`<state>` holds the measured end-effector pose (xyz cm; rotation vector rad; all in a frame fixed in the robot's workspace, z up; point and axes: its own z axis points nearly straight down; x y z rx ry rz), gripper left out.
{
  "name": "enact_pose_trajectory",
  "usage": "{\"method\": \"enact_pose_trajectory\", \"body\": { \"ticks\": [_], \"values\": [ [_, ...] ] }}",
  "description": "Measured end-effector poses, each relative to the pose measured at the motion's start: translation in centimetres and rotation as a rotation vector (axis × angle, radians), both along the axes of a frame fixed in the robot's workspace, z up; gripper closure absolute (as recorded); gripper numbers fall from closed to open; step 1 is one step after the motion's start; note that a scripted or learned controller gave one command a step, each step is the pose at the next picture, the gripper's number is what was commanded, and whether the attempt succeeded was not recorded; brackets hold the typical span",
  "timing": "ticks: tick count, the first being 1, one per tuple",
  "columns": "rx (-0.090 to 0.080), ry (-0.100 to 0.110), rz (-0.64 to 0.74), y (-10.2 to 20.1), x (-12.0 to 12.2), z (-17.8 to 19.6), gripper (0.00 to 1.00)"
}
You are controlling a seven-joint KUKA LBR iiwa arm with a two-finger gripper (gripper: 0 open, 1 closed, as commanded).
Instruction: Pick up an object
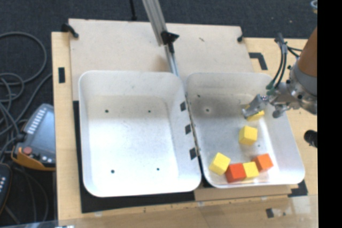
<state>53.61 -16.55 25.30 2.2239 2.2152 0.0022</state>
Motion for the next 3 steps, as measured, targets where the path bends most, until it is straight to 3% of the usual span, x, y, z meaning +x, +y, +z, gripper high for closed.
{"method": "enact_pose_trajectory", "body": {
  "ticks": [1,2,3],
  "values": [
    [-0.001,0.005,0.002,-3.5,0.5,-15.5,0.0],
    [0.0,0.001,0.0,-3.4,0.6,-15.1,0.0],
    [-0.002,-0.004,-0.005,-3.6,0.7,-14.0,1.0]
  ]
}}
